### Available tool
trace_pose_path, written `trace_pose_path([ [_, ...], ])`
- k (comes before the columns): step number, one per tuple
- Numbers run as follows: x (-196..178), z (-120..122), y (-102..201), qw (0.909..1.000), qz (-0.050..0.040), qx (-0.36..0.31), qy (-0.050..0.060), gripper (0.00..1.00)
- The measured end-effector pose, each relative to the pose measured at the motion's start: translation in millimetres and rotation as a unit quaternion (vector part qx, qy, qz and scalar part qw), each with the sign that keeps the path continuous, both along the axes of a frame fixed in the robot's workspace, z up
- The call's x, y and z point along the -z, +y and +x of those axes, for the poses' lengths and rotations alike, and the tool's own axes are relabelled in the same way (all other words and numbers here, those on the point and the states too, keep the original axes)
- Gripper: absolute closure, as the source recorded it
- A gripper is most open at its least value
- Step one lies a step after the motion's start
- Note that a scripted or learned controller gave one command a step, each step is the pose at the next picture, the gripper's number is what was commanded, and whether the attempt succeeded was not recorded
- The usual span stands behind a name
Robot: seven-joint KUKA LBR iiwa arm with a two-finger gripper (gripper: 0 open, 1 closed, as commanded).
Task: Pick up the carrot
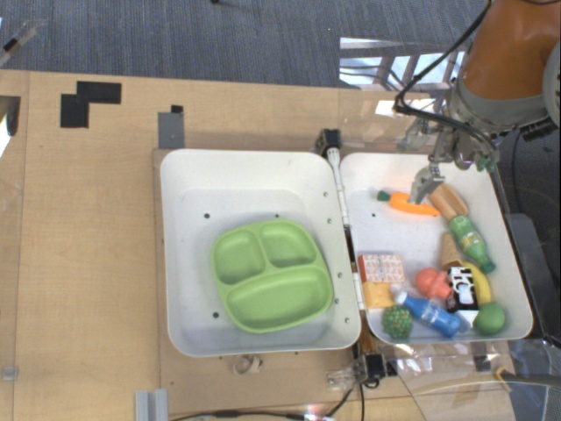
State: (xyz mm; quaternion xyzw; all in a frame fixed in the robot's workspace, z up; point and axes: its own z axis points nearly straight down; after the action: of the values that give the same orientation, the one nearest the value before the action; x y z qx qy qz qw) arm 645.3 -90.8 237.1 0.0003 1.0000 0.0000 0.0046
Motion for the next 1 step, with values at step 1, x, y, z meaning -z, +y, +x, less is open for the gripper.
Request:
trace_pose_path([
  [1, 146.1, 3.5, -5.4, 0.9982, -0.0012, -0.059, -0.005, 0.0],
])
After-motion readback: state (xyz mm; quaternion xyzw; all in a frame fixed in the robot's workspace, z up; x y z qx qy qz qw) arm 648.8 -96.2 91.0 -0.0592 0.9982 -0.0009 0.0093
